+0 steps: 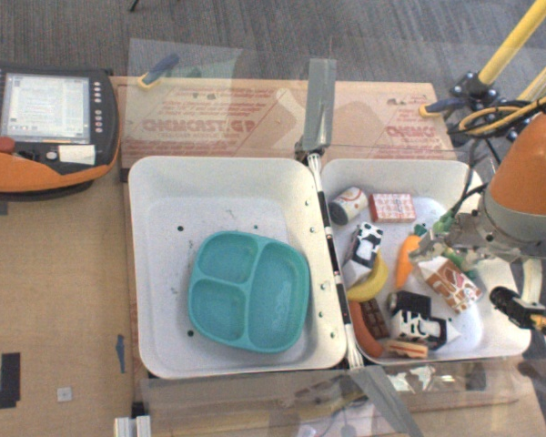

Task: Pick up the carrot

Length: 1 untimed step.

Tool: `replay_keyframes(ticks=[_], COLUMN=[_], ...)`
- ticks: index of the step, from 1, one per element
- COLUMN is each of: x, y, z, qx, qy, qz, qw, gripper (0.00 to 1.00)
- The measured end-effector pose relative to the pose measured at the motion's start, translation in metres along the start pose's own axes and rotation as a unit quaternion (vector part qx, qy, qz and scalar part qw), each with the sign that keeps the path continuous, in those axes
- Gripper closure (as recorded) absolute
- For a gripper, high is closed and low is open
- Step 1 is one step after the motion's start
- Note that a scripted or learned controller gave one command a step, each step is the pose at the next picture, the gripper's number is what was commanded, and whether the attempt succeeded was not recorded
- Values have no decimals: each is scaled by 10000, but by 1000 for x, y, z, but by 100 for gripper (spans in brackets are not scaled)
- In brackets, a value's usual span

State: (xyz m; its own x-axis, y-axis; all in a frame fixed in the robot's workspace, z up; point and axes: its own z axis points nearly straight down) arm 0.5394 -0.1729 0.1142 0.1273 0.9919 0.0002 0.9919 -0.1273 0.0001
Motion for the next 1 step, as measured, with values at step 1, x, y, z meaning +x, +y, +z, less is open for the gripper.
replay_keyframes(ticks=[1], x=[61], y=[18], z=[28], qx=[-25], qy=[-1], qz=[-588], qw=[9983], gripper=[0])
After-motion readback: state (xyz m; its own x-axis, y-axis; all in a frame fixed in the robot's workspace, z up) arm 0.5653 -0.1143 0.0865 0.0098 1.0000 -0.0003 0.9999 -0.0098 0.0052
